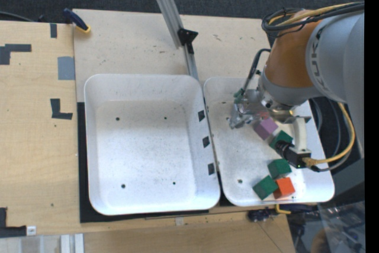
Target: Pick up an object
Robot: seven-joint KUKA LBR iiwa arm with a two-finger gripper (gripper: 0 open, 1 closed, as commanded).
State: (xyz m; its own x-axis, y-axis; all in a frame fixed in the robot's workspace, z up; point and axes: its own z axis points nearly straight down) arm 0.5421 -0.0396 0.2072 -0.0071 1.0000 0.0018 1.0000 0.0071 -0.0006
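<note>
Camera view: my claw (241, 117) hangs low in the right bin (237, 157); whether it is apart or together I cannot tell. A purple block (266, 127) lies just beside it. It looks light, rigid and smooth; I would pinch its flat opposite sides.

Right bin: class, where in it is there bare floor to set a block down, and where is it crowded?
In the right bin, bare floor runs along its left wall, from the gripper down to the green block. The lower right corner is crowded: green blocks, an orange block and a purple block.
</note>
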